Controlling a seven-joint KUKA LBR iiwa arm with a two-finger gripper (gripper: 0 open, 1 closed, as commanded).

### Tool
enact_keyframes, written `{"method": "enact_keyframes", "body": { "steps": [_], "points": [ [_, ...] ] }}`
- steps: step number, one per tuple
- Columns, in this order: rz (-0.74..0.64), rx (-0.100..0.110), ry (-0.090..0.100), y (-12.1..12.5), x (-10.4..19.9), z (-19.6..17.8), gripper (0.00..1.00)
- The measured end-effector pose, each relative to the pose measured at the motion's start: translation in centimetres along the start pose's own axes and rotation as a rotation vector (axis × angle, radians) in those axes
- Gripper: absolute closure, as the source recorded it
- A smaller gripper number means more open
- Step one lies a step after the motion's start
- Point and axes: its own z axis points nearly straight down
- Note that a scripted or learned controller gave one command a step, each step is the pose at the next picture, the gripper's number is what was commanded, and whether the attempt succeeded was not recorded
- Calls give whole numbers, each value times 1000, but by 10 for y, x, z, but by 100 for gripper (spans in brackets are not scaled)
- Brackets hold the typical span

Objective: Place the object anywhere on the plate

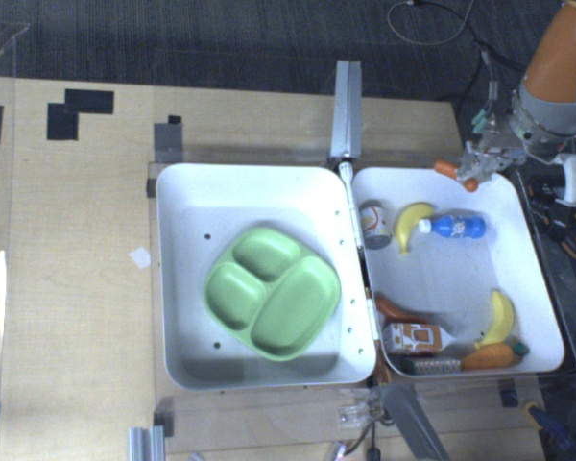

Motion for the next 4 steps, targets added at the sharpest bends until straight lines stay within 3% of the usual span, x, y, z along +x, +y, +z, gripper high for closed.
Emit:
{"method": "enact_keyframes", "body": {
  "steps": [1,2,3,4],
  "points": [
    [-123,5,2,-2,-13,27,100],
    [-233,0,3,-14,65,67,100],
    [-116,-1,4,-52,132,20,100],
    [-18,0,4,-65,129,-4,100]
  ]
}}
